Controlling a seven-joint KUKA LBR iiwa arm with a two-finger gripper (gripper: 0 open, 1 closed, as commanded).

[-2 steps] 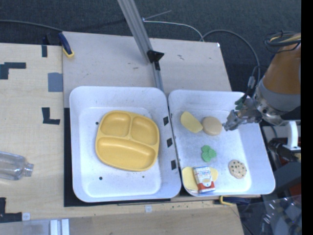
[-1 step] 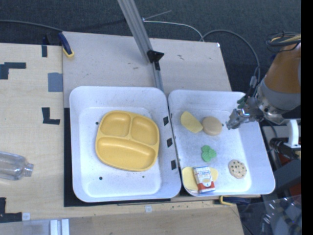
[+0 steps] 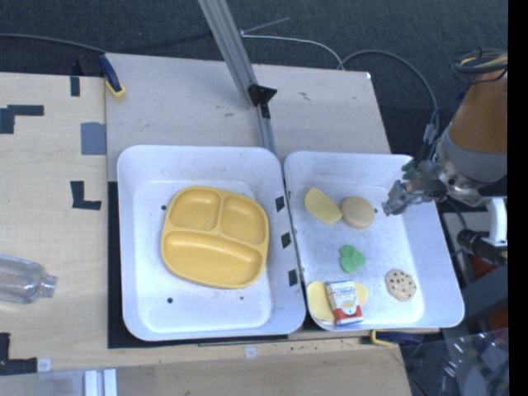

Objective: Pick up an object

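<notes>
The right bin [image 3: 417, 221] holds a yellow oblong piece [image 3: 322, 205], a tan round bun [image 3: 358, 212], a green lump [image 3: 352, 259], a chocolate-chip cookie [image 3: 400, 285] and a small red-and-white carton [image 3: 344, 301] lying on a yellow slice at the bin's near edge. My gripper [image 3: 399, 196] hangs over the right part of this bin, just right of the bun and apart from it. Nothing is seen between its tips.
The left bin [image 3: 140, 221] carries a yellow divided plate [image 3: 216, 236]. A metal pole [image 3: 231, 44] slants down to the seam between the bins. A clear plastic bottle [image 3: 21, 278] lies on the bench at far left. Cables trail behind the right bin.
</notes>
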